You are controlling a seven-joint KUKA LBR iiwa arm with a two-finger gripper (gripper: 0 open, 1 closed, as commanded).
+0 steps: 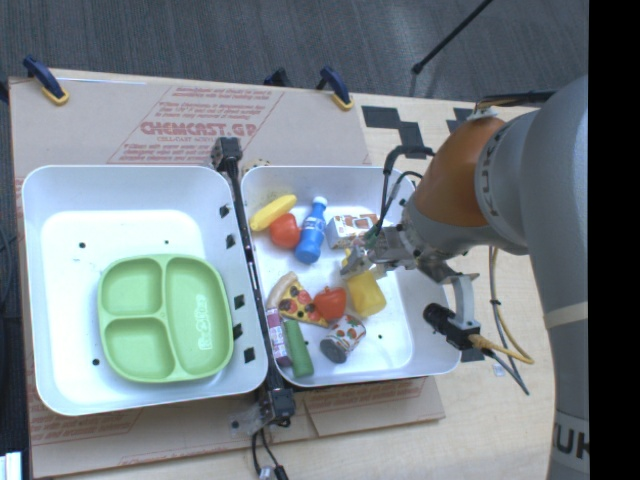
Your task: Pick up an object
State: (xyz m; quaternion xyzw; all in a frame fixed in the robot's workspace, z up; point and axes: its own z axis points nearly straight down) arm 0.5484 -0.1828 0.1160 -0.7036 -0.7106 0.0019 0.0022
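Observation:
The right bin (425,353) holds a heap of toy food. A yellow banana (273,211), a red tomato (284,230) and a blue bottle (311,231) lie near its back. A small white and red carton (350,228) sits to their right. Toward the front lie a pizza slice (293,298), a red pepper (330,303), a yellow block (366,294), a small can (342,342) and a green cylinder (297,348). My gripper (362,258) hangs low in this bin, just above the yellow block and in front of the carton. Nothing visibly sits in its grasp.
The left bin (60,198) holds a green divided plate (165,318). A black clamp bar (240,238) runs between the bins. Brown cardboard (200,128) lies behind them. My grey arm with its orange band (460,168) covers the right bin's right side.

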